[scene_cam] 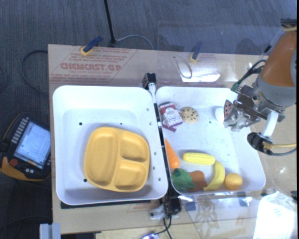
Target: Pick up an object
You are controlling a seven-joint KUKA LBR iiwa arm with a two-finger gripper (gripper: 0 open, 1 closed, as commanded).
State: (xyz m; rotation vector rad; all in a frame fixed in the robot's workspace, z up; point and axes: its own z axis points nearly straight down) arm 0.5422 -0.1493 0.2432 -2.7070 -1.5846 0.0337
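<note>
The gripper [234, 119] hangs over the right bin [249, 156]'s far right side, its tip a grey blur (open or shut, I cannot tell). A watermelon slice [228, 106] peeks from behind it, partly hidden, touching or apart unclear.

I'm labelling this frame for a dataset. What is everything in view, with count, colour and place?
Shallow plastic bins: two, white, side by side on the bench.
Divided plate: one, yellow, left bin.
Snack packet: one, dark red, right bin, far left.
Round cookie: one, tan, beside the packet.
Toy carrot: one, orange, right bin's left wall.
Corn cob: one, yellow, right bin.
Banana: one, yellow, near edge.
Round fruit: one, orange-yellow, near right corner.
Leafy vegetable: one, green, near edge.
Handheld pendant: one, orange-black, floor left.
Gripper: one, grey, above the right bin.
</note>
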